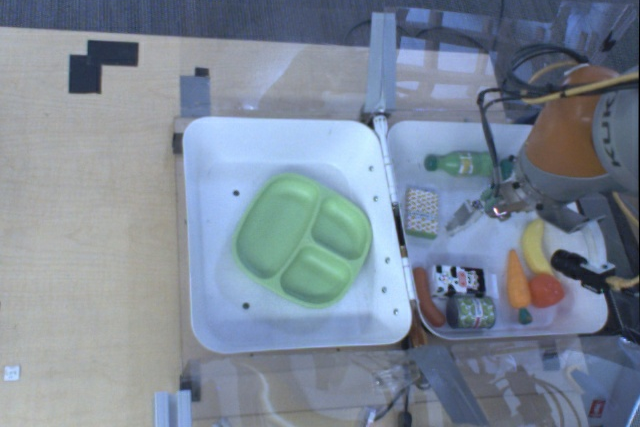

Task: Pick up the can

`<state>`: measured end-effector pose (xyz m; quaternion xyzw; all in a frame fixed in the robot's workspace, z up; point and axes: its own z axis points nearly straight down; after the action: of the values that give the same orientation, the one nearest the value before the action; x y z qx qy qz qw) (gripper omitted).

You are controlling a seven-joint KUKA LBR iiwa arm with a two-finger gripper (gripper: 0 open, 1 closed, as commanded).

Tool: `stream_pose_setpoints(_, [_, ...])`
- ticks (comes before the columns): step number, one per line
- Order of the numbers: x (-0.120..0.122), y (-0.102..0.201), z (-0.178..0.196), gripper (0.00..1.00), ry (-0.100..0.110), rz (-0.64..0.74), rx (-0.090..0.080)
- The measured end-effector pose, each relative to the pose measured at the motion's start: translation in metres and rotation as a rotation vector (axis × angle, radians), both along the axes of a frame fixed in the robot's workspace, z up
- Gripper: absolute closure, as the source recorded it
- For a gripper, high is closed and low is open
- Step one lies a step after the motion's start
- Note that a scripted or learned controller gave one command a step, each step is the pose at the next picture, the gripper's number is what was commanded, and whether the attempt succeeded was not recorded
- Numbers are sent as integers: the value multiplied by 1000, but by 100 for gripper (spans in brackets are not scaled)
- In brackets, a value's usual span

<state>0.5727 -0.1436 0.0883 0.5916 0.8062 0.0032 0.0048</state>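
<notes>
Can [470, 312] lies on its side at the right bin's [592, 323] near edge, below the end effector [462, 217] and apart from it, untouched. End effector hangs spread, nothing between its fingers, beside a patterned packet [421, 212]. Descent and grasp remain.

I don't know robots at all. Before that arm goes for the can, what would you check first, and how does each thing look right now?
1. Can in sight: ok, lying on its side near the front of the right bin.
2. Gripper free of any load: ok, nothing between its fingers.
3. Gripper over the can: not ok, it hangs nearer the bin's middle, by the small patterned packet.
4. Room around the can: not ok, a black-and-white carton and a sausage crowd it.
5. Green tray out of the way: ok, in the left bin.
</notes>
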Motion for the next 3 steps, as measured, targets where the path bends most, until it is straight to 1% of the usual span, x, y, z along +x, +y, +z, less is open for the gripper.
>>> stream_pose_setpoints(1, [65, -48, -1, 0, 1, 3, -2])
stream_pose_setpoints(2, [86, -37, -2, 0, 48, -51, -10])
stream_pose_setpoints(3, [89, -41, -5, 0, 49, -251, 0])
